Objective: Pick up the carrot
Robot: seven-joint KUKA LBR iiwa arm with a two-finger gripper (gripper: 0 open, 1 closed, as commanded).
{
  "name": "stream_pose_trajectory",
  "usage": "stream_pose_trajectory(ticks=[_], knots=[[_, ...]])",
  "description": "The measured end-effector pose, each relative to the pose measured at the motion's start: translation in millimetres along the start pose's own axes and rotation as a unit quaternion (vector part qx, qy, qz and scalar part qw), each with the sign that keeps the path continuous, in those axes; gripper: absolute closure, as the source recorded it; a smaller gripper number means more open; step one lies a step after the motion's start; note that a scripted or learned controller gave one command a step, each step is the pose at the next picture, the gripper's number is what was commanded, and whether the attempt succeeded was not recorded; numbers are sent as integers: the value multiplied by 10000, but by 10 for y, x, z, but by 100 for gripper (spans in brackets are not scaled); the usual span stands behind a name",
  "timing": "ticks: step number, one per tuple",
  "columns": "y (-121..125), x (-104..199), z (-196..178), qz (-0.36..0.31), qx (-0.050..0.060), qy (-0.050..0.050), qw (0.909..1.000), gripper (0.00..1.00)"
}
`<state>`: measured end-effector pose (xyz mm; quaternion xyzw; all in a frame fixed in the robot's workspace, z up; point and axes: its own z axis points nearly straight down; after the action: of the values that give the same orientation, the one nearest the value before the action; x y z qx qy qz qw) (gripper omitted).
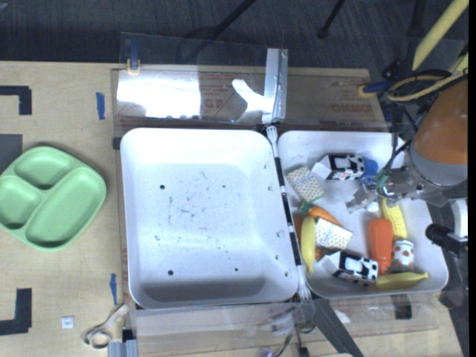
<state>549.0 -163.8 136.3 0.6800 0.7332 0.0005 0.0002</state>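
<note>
The carrot (pixel 380 242) is a stubby orange piece lying lengthwise in the right bin (pixel 439 274), near its right side. A slimmer orange piece with a green end (pixel 321 215) lies further left, partly under a pale wedge (pixel 332 235). My gripper (pixel 371 193) hangs over the right bin, just above and slightly left of the carrot's far end, and nothing shows in its grasp. The grey arm with its orange band (pixel 448 129) comes in from the right.
The right bin also holds a yellow banana (pixel 307 244), a corn cob (pixel 393 218), two black-and-white toys (pixel 344 166) (pixel 355 268), a small can (pixel 402 253) and a yellow piece (pixel 401 279). The left bin (pixel 149 147) sits beside it. A green divided plate (pixel 49 196) lies far left.
</note>
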Motion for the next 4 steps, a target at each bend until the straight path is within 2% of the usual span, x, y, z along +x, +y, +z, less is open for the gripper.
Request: stream_pose_trajectory(ticks=[1, 2, 3, 4], knots=[[18, 5, 494, -989, -22, -4, 9951, 0], [-159, -193, -348, -1579, -11, -7, 9875, 0], [-134, -242, -77, -2105, -4, 0, 9776, 0], [-110, -263, 378, -2333, -63, 25, 9724, 0]])
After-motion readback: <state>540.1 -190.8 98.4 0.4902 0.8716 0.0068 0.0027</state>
